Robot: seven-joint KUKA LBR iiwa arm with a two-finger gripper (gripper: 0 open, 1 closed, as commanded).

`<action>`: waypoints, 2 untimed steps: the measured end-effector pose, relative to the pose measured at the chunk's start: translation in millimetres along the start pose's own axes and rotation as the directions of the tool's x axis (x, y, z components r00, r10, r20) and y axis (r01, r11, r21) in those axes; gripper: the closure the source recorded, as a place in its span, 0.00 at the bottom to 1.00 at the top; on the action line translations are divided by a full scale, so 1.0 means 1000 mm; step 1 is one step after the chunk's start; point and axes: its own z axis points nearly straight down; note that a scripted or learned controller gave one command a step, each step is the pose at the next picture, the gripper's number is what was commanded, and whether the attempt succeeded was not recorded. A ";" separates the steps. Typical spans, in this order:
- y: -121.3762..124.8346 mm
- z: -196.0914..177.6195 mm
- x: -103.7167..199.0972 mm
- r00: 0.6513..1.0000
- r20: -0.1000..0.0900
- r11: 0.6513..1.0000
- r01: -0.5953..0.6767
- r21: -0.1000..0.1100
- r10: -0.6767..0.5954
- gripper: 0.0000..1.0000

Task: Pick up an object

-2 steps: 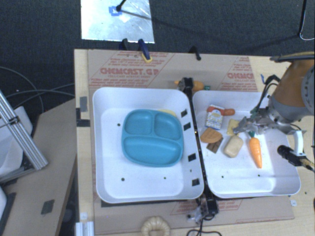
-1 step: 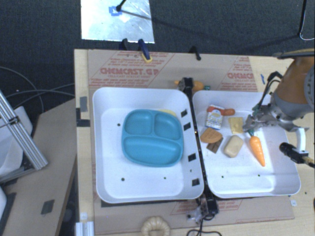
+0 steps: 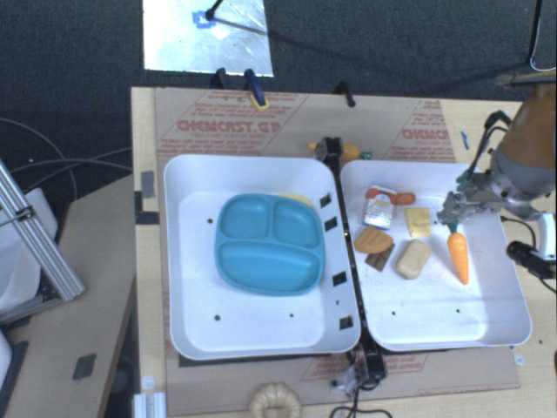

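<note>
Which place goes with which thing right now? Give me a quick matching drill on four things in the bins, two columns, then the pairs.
Things:
1. blue divided plate
2. carrot
3. small white and red packet
4. gripper

Places:
A. in the right bin, just below the gripper
B. over the right bin's far right part, above the carrot's green top
C. lying flat in the left bin
D. in the right bin's upper left part, near the divider

Pairs: 1-C, 2-A, 3-D, 4-B
</note>
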 end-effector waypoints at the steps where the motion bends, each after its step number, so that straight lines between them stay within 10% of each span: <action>1: 0.002 -0.064 0.000 1.000 0.001 1.000 0.001 -0.002 -0.001 1.00; 2: 0.004 -0.084 0.000 1.000 0.000 1.000 0.002 -0.001 -0.002 1.00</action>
